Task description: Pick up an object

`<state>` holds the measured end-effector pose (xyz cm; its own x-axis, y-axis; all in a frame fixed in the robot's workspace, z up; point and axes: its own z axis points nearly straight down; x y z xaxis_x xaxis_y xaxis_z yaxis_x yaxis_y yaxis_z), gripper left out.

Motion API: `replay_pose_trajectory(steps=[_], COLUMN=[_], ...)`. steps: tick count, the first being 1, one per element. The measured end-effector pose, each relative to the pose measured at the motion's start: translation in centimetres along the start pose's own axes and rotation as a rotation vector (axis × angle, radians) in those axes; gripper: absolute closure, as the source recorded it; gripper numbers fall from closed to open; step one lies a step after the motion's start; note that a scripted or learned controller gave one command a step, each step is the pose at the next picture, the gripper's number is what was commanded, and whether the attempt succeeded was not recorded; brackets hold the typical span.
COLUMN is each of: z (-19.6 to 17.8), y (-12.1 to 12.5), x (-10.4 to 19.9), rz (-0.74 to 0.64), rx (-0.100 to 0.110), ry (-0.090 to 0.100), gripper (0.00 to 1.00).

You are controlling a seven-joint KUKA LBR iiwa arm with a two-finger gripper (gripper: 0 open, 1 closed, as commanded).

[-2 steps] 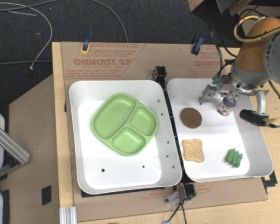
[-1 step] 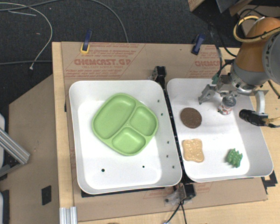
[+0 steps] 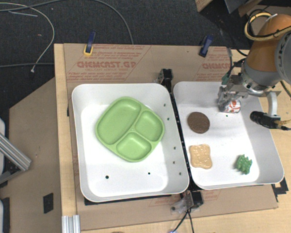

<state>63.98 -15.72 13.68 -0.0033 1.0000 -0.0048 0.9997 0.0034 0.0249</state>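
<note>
The claw (image 3: 228,99) is down in the right bin (image 3: 262,144) at about one o'clock, over a small red-and-white thing (image 3: 233,107). I cannot tell whether it is apart, together or clamped on that thing. Being so near the bin's far wall, the thing could slide away or tip out of a shallow grip. The brown disc (image 3: 199,122) lies towards eight o'clock from it, near enough to be knocked.

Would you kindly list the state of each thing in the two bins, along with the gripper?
Green divided plate: lying flat in the left bin, nothing on it.
Brown round piece: flat in the right bin.
Tan toast piece: flat, untouched.
Green toy: resting apart.
Small red-and-white object: directly under the gripper.
</note>
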Motion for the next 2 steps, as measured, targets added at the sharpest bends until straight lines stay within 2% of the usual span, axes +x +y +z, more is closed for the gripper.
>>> replay_pose_trajectory(steps=[1, 2], z=[-6.4, -8.9], y=[0.4, 0.5], x=[-0.1, -0.1], rz=[0.002, 0.002], rx=[0.02, 0.02], ry=[0.003, 0.004], gripper=[1.0, 1.0])
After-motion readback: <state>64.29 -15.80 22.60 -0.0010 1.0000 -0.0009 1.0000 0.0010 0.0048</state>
